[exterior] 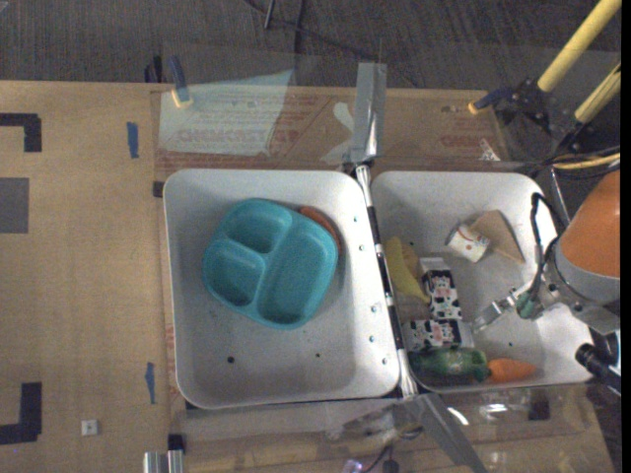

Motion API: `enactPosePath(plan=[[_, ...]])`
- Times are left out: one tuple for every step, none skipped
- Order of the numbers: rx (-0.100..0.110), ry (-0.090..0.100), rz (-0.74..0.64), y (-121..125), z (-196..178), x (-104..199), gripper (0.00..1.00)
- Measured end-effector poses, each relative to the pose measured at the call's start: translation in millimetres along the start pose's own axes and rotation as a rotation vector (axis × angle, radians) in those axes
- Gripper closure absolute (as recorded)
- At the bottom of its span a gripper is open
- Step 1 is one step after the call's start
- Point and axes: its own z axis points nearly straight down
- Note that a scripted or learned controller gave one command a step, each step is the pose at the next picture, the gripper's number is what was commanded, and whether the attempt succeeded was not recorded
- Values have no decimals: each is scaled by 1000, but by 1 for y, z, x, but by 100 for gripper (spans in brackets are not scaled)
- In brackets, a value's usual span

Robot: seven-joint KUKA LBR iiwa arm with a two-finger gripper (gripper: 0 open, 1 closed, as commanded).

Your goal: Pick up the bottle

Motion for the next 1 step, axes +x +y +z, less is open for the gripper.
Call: enactPosePath(plan=[[7,6,183,-25,-12,-21,0]])
